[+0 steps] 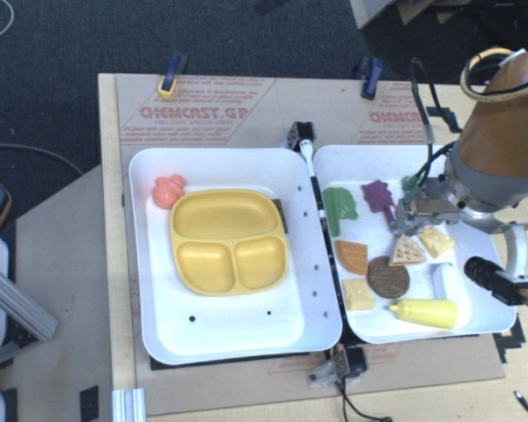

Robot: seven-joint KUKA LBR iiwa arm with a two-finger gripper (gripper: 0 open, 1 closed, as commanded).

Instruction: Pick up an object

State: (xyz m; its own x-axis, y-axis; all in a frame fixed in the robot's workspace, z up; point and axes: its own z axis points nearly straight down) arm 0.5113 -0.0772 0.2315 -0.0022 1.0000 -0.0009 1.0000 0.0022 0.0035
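Yellow three-compartment plastic tray point(227, 240) in left white bin point(150, 262), pink lumpy toy point(168, 190) at its upper-left corner. Right white bin point(370, 328): green leaf-shaped piece point(341, 207), purple piece point(379, 198), brown round cookie point(388, 280), yellow squeeze bottle point(425, 312), cracker wedge point(407, 251). Gripper point(411, 221) just above cracker wedge; finger state cannot be told.

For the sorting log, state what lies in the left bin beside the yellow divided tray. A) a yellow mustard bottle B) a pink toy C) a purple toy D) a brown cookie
B: the pink toy sits at the upper left corner of the yellow divided tray in the left bin.
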